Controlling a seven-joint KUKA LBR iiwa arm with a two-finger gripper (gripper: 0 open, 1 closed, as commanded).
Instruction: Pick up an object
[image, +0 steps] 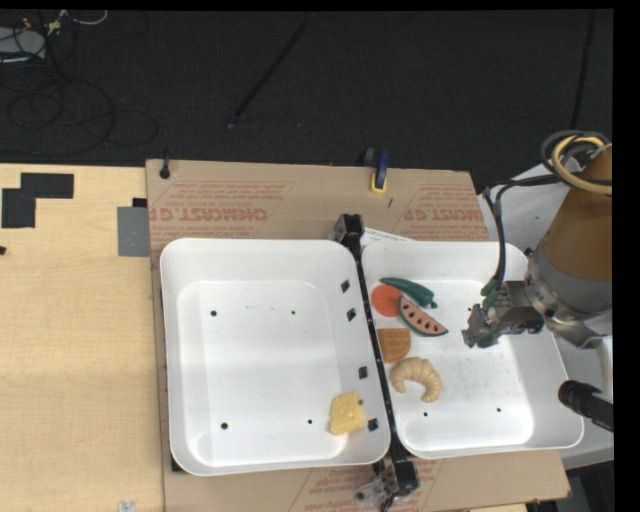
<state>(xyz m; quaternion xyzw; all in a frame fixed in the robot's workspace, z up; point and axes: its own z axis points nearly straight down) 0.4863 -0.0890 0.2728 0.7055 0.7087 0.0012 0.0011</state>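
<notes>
White right bin (520, 425) holds my targets: croissant (417, 377), watermelon slice (423, 318), red tomato pc (388, 298), green pepper (409, 290), orange wafer (393, 345), all nr the divider. My claw (481, 330) hangs just right of the slice, nothing in it; can't tell its state. Yellow pc (347, 413) sits in left bin (200, 300).

I have a single fixed camera, mounted above the bench and tilted down at a slant, far enough back to take in both bins whole: the left bin (200, 300) and the right bin (520, 400) sit side by side mid-frame on cardboard (260, 205). Dark floor with cables fills the top, and the arm (585, 240) enters from my right
</notes>
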